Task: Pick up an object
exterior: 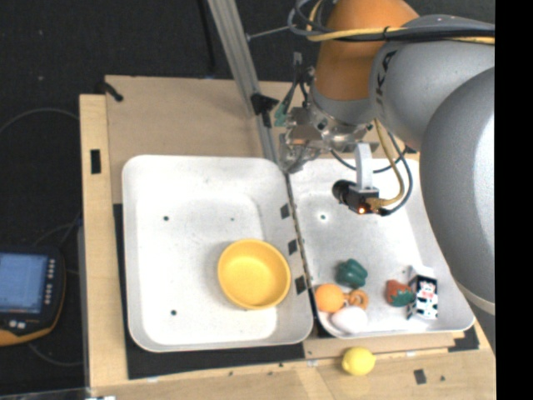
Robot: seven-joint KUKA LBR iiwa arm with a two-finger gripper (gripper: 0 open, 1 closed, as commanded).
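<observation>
A yellow bowl (254,273) sits in the left bin (166,190), below and left of the claw (293,158). The claw hangs over the ridge between the bins at their far end; whether it is wide or narrow I cannot tell. Well below it, in the right bin (391,223), lie an orange ball (329,297), a white egg (350,318), a green piece (352,270) and a small carton (425,297). A lemon (358,361) lies outside on the bench.

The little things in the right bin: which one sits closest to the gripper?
The green piece. It lies highest in the cluster, toward the gripper; the orange ball, white egg and black-and-white toy lie nearer the front rim.
</observation>
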